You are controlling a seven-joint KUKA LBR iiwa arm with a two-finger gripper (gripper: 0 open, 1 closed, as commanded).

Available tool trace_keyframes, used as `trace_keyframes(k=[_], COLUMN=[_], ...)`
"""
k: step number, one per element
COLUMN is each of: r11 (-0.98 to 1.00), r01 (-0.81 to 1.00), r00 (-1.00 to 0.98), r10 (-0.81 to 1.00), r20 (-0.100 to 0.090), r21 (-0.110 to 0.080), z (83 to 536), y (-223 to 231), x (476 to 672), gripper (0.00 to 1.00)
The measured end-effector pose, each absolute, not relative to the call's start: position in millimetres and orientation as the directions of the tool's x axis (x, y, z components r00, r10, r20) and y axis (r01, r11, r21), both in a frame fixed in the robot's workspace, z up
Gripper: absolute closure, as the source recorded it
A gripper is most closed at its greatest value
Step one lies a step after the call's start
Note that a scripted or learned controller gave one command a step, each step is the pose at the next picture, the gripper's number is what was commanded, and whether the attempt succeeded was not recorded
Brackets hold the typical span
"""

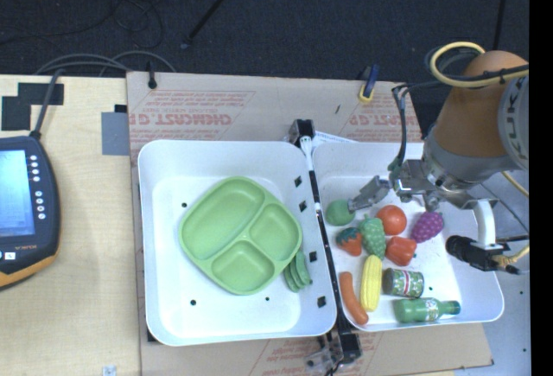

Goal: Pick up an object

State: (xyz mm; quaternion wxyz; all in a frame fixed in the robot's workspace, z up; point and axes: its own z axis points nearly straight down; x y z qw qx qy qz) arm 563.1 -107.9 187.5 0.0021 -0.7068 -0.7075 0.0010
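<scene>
The right bin (pixel 484 301) holds several toy foods. Among them are a round green fruit (pixel 340 212), a red tomato (pixel 391 219), purple grapes (pixel 427 226), a knobbly green vegetable (pixel 373 236), a red pepper (pixel 400 251) and a yellow corn cob (pixel 371 282). An orange sausage-like piece (pixel 352 298), a small jar (pixel 403 283) and a green bottle (pixel 425 309) lie near the front. My gripper (pixel 373 193) hangs over the bin's back part, just right of the green fruit and above the tomato. I see nothing held in it.
The left bin (pixel 164 193) holds a green divided plate (pixel 242 233) and a small green ribbed piece (pixel 298 272) by the dividing wall (pixel 315 219). A teach pendant (pixel 22 206) lies on the bench at far left. The arm's orange band (pixel 484 98) rises at right.
</scene>
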Motion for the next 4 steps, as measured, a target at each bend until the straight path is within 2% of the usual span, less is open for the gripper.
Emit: trace_keyframes(k=[1,2,3,4], r11=[0.011,0.02,0.004,0.011], r01=[1.0,1.0,1.0,1.0], r00=[-0.011,-0.02,-0.004,-0.011], r10=[1.0,1.0,1.0,1.0], r20=[0.007,0.008,0.007,-0.004], r21=[-0.009,0.002,0.014,-0.008], z=[187,285,510,509], y=[13,195,210,212], x=[507.5,476.5,476.5,475.2], gripper=[0.0,0.0,0.0,1.0])
